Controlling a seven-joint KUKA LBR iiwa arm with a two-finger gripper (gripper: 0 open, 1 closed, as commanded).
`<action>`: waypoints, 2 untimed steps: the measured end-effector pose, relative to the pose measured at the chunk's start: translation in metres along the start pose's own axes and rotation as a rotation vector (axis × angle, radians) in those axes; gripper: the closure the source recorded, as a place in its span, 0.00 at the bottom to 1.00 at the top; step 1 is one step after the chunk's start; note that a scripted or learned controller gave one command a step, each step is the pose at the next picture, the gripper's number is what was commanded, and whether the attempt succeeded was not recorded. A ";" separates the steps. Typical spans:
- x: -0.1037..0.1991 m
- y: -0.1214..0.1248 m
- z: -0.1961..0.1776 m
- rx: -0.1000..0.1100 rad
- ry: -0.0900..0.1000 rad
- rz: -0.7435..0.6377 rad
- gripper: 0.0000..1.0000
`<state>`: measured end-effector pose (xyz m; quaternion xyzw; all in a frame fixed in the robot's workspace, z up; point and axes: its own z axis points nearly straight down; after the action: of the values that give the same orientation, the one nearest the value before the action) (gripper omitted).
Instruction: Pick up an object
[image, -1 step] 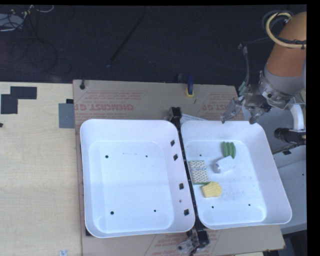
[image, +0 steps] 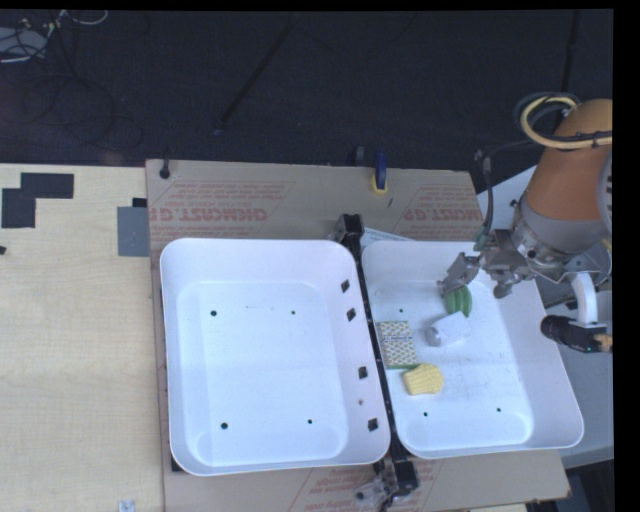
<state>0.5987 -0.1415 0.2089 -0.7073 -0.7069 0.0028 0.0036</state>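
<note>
The green object (image: 459, 301) sits in the right bin (image: 545, 400), near its upper middle, under the claw (image: 462, 283). Whether the claw is apart or clamped cannot be told. Nearby lie a grey piece (image: 436, 332), a patterned pad (image: 397, 343) and a yellow block (image: 423, 379). The left bin (image: 185, 300) adjoins it on the table (image: 70, 350).

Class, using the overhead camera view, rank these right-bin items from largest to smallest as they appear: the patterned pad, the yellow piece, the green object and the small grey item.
1. Patterned pad
2. Yellow piece
3. Green object, partly hidden by the gripper, so its rank against the yellow piece is unsure
4. Small grey item
</note>
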 end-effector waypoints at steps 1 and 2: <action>0.008 0.044 0.105 -0.016 -0.004 -0.002 0.00; -0.039 0.047 -0.023 -0.020 -0.007 0.001 0.00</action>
<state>0.6460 -0.1805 0.2318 -0.7075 -0.7067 -0.0020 -0.0059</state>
